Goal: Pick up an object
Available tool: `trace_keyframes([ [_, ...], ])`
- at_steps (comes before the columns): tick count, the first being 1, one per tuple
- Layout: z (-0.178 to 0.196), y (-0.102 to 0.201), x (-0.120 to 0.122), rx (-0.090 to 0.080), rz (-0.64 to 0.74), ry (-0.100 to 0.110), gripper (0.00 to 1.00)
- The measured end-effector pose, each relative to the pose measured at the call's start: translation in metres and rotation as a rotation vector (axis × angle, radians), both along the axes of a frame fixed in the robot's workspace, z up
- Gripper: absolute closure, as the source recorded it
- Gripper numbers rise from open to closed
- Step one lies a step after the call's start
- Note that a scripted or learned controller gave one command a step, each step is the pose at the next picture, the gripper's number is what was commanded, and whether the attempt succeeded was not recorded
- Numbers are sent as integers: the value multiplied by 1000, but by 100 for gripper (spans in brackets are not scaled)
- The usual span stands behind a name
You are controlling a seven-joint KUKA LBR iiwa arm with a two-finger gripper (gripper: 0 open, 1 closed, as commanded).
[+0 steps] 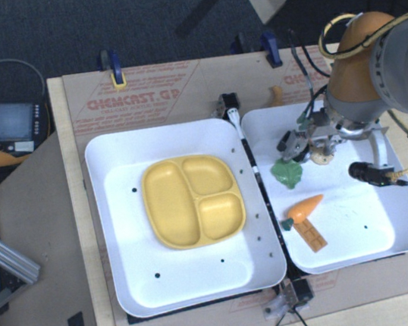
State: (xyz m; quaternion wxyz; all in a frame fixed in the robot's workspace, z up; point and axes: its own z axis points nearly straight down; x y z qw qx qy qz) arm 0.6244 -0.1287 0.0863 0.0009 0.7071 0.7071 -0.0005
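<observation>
From my seat I see the arm (372,62) reaching in over the right bin (399,231), its gripper (302,144) low over the bin's far-left part, just above and beside a green leafy toy vegetable (289,173); the view does not let me tell how it is set or whether it has hold of anything. A toy carrot (304,209) lies nearer the front, touching a tan waffle-patterned bar (312,235) below it. In the left bin (119,210) sits a yellow three-compartment plate (193,199).
</observation>
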Motion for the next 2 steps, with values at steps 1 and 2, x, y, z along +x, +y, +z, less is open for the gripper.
trace_keyframes([
  [1, 14, -1, 2, -4, -1, -9, 100],
  [2, 57, -5, 1, 1, -1, -3, 100],
])
